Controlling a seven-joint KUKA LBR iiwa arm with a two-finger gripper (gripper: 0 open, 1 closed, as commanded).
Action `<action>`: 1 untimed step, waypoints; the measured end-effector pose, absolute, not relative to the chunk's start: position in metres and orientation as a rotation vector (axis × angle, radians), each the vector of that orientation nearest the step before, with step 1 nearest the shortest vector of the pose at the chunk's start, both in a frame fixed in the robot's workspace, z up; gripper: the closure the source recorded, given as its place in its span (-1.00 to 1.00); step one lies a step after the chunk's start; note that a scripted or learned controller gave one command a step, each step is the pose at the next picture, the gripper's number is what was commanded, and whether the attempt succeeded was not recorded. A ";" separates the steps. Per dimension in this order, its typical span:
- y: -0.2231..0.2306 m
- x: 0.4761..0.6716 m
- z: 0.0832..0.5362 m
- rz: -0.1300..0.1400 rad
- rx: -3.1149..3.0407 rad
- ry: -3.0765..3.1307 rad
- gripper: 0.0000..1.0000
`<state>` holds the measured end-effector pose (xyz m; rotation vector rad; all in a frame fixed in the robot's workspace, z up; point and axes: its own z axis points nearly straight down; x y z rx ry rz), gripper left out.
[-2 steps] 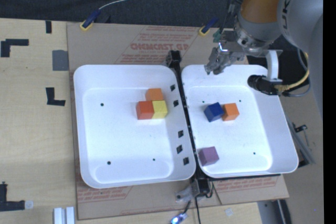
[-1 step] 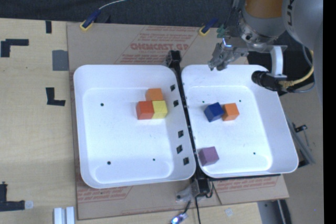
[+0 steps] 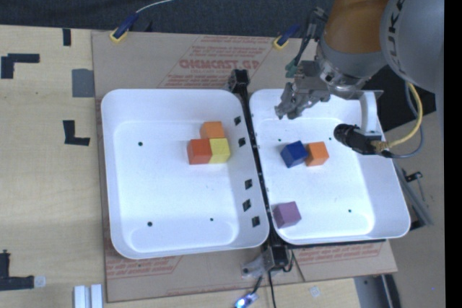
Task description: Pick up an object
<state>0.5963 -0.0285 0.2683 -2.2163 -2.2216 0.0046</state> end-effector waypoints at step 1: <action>-0.031 0.545 0.318 -0.002 -2.221 -2.222 1.00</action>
